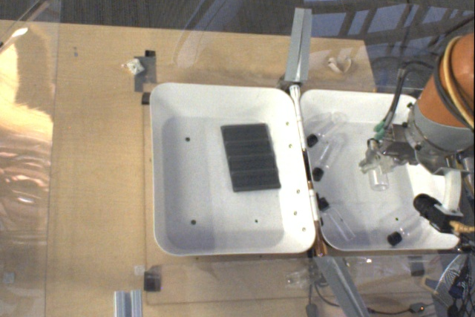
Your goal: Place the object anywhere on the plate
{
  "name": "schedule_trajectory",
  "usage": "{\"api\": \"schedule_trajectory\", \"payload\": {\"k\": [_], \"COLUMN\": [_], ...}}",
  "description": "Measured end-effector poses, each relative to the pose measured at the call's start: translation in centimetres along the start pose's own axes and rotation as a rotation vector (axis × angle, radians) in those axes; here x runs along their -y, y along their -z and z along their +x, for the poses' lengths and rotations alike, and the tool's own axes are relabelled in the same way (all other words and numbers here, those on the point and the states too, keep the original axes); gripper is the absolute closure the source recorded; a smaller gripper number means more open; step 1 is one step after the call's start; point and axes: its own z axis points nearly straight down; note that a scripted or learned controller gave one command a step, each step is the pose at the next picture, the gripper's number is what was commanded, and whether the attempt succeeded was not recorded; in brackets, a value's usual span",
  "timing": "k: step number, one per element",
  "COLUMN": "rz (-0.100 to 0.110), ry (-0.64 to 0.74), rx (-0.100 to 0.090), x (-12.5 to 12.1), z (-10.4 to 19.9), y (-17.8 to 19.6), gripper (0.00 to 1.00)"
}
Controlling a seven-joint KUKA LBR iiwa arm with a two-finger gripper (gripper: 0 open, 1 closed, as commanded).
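Note:
A dark grey ribbed plate [251, 157] lies flat in the middle of the left bin [174, 159]. In the right bin [349, 111] lie several clear plastic vials with black caps, one near the dividing wall [324, 136] and another at the front right [399, 236]. My gripper [378, 162] hangs over the middle of the right bin, well to the right of the plate. A small clear vial [380, 179] sits right under the gripper; whether it is held is unclear.
A grey metal post [298, 48] stands behind the seam between the bins. Small black brackets [147, 69] sit at the left bin's back corner. Cables and a black part [436, 213] hang by the arm at the right bin's front right.

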Motion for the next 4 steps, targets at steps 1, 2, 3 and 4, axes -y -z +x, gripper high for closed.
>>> {"api": "schedule_trajectory", "payload": {"k": [1, 2, 3, 4], "rz": [0.004, 0.002, 0.001, 0.002], "ry": [-0.296, 0.067, 0.412, 0.449], "rx": [-0.001, -0.002, -0.004, -0.004], "x": [-4.0, -5.8, -3.2, -3.2], "z": [11.0, 18.4, 24.7, 33.8], "y": [-1.0, -2.9, -6.4, -7.2], "gripper": [1.0, 1.0, 1.0, 1.0]}}
